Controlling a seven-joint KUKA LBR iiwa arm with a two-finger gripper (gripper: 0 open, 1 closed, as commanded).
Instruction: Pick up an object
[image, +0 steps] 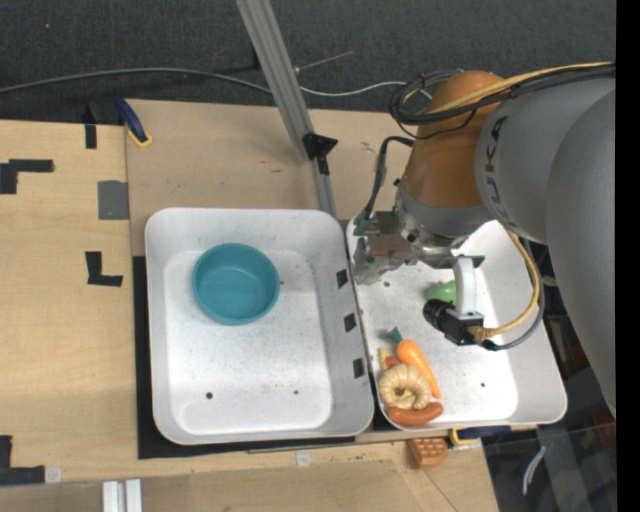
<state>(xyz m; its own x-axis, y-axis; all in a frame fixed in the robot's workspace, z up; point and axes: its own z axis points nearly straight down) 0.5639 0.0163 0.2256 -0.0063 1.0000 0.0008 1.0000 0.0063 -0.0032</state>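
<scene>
In the right bin (520, 395), near its front left corner, lie an orange carrot (417, 362) with a green top and a tan ridged pastry-like toy (404, 385) on a red piece (412, 411). A green object (441, 292) peeks out from under the arm's wrist near the bin's middle. My gripper (375, 255) hangs over the back left part of the right bin, close to the wall between the bins. Its metal fingertips point down and left. The arm's orange band (455, 100) sits above it.
The left bin (175, 400) holds a teal bowl (236, 283) in its back half. A grey pole (290, 95) slants across the bench behind the bins. Black cables trail by the wrist, and a black camera block (452, 320) hangs over the right bin.
</scene>
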